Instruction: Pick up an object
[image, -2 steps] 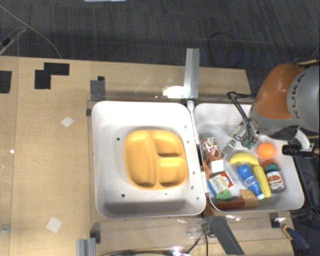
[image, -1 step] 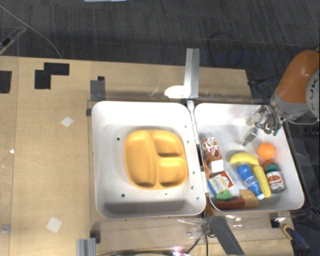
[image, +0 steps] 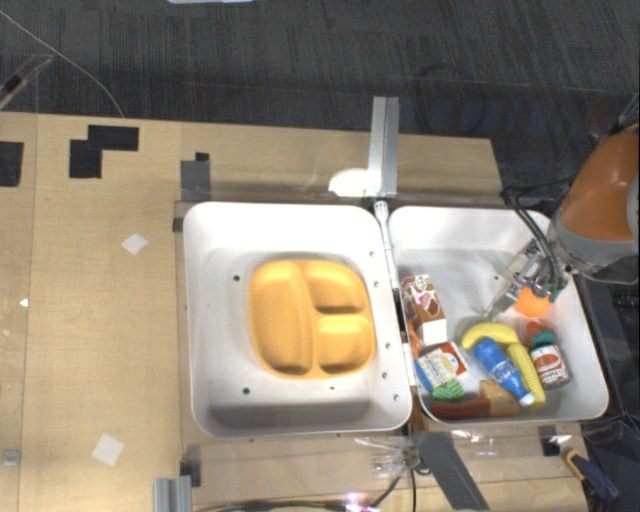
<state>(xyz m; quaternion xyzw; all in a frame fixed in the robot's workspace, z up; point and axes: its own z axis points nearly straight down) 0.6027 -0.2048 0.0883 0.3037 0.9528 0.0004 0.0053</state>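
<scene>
- Orange ball (image: 533, 301) sat in the right bin (image: 450, 235), near its right wall.
- The tool (image: 527, 278) hung low just above the ball, and the ball seemed to touch its tips.
- Nobody could tell if the tool was clenched or released.
- The grey arm (image: 605, 205) with its orange band came in from the right.
- A banana (image: 486, 332) lay just beside the ball, with a blue bottle (image: 498, 368) and a small red jar (image: 549, 362) near it.
- Two little cartons (image: 423, 308) lay by the bin's left wall.
- A yellow tray (image: 310, 315) lay in the left bin (image: 215, 300).
- Both bins stood side by side on the desk (image: 90, 330).
</scene>
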